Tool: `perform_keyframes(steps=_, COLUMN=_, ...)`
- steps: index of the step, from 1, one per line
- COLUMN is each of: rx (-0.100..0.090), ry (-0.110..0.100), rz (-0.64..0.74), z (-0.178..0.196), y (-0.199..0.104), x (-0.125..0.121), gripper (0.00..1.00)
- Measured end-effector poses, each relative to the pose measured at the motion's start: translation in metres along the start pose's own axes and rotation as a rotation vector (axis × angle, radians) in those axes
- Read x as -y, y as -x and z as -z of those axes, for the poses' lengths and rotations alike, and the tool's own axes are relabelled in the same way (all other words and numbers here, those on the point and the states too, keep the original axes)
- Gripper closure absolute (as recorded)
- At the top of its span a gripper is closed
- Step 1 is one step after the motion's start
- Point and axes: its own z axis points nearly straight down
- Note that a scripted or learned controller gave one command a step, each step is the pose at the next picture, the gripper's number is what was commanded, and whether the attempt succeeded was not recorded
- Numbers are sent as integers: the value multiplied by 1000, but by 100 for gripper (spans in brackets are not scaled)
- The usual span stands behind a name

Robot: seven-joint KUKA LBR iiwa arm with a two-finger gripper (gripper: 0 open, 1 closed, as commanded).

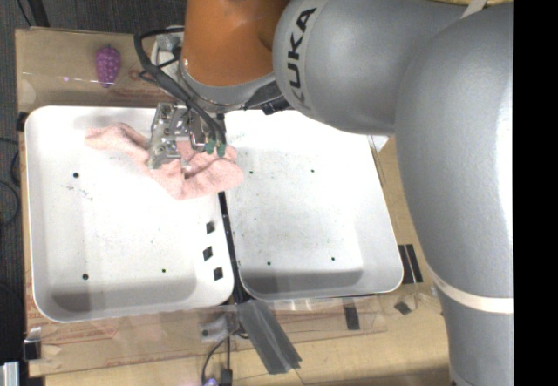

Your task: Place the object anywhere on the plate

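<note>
- Arm [366, 53] comes in from the right, wrist over the far edge where the two bins meet.
- Jaws pointing down onto the pink cloth [187, 168]; can't tell if they're apart or together, or if the cloth sits between them.
- Cloth lies in the left bin [96, 236], along its far edge, stretching to its right rim.
- Right bin [314, 227] just beside it.
- Purple object [107, 64] on the desk [52, 53], beyond the left bin's far-left corner.
</note>
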Motion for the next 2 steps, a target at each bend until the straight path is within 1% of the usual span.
perform_keyframes(steps=1, rx=2, ry=0, rz=4, z=-1, y=-7, x=-51, gripper=100)
perform_keyframes(steps=2, rx=2, ry=0, rz=3, z=-1, y=-7, x=-51, gripper=0)
